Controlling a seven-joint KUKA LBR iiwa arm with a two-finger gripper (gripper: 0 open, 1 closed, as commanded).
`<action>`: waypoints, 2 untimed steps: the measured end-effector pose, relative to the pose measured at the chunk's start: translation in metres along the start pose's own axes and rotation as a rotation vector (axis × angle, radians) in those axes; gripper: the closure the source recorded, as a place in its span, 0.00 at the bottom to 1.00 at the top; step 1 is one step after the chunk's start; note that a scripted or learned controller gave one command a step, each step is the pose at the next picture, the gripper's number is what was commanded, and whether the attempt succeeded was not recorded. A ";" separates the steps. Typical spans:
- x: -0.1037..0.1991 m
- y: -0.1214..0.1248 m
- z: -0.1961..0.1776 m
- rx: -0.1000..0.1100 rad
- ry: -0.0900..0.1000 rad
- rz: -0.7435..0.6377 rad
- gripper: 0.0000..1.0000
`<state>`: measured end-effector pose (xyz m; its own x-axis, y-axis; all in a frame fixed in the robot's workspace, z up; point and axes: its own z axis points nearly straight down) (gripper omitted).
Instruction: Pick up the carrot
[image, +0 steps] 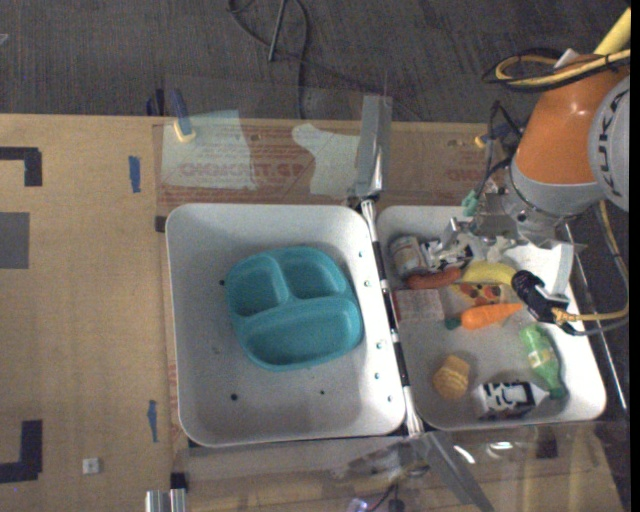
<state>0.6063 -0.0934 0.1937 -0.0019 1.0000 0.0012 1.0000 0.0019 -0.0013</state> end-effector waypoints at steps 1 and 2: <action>-0.020 -0.060 0.092 -0.001 -0.001 -0.192 0.00; -0.006 -0.026 0.104 -0.013 -0.006 -0.142 0.00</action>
<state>0.5802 -0.0993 0.0899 -0.1437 0.9896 -0.0050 0.9896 0.1437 0.0111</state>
